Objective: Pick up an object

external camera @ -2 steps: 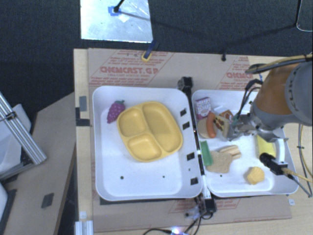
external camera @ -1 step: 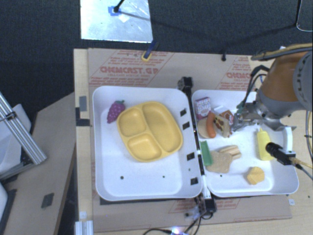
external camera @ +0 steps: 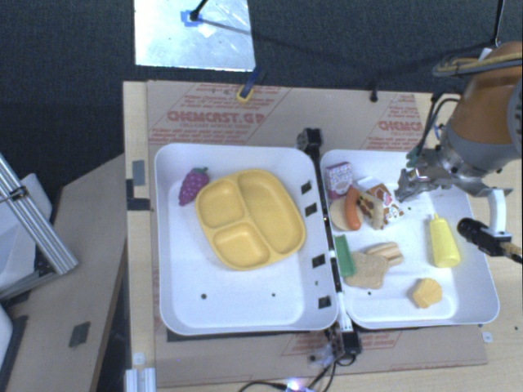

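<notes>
White plastic, two shallow bins side by side on the surface, and the action is all over the right bin [external camera: 478, 305]. The grey arm with its orange band [external camera: 482, 109] comes in from the right edge, and the gripper [external camera: 409, 184] hangs over that bin's far half, near its far edge; how wide it stands cannot be told from up here. Nothing shows between its tips.

Just beside the gripper, on its left and a touch nearer the camera, sits a small brown and white toy [external camera: 380, 202], pressed against a red-orange sausage [external camera: 352, 208] lying on a tan disc. The pink and white carton [external camera: 339, 176] stands at the far left corner of the right bin, close to the divider. Nearer the right edge lies the yellow bottle [external camera: 444, 242], lengthwise, apart from the gripper and on its near side. At the near right sits the small orange-yellow chunk [external camera: 426, 292]. Toward the near left are a tan bread-like piece [external camera: 369, 269] with pale sticks touching its far side, and a green stick [external camera: 342, 254] along the divider.

Over in the left bin [external camera: 176, 288], a yellow divided plate [external camera: 245, 217] fills the middle, and a purple grape bunch [external camera: 193, 184] lies just off its far left rim.
</notes>
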Available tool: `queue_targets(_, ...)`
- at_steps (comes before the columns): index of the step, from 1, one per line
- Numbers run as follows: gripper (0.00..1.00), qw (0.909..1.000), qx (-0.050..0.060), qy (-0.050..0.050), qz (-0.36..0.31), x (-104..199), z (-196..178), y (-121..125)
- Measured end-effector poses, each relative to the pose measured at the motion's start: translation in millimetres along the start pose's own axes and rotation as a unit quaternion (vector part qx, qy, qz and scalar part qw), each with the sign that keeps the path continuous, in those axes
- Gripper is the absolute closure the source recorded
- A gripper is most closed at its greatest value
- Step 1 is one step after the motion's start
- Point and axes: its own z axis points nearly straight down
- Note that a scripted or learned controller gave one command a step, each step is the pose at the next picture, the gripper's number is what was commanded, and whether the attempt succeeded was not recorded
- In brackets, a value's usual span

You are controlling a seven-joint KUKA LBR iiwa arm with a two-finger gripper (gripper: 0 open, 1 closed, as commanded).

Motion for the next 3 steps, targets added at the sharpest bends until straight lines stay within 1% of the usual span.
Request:
queue_targets(1, 1.0, 1.0, 0.002, 0.0, 0.0, 0.1, -15.2, 1.0)
queue_targets(2, 1.0, 1.0, 0.003, 0.001, -0.001, 37.6, -9.7, -23.9)
queue_targets(3, 1.0, 1.0, 0.004, 0.001, -0.001, 88.5, -3.1, -43.4)
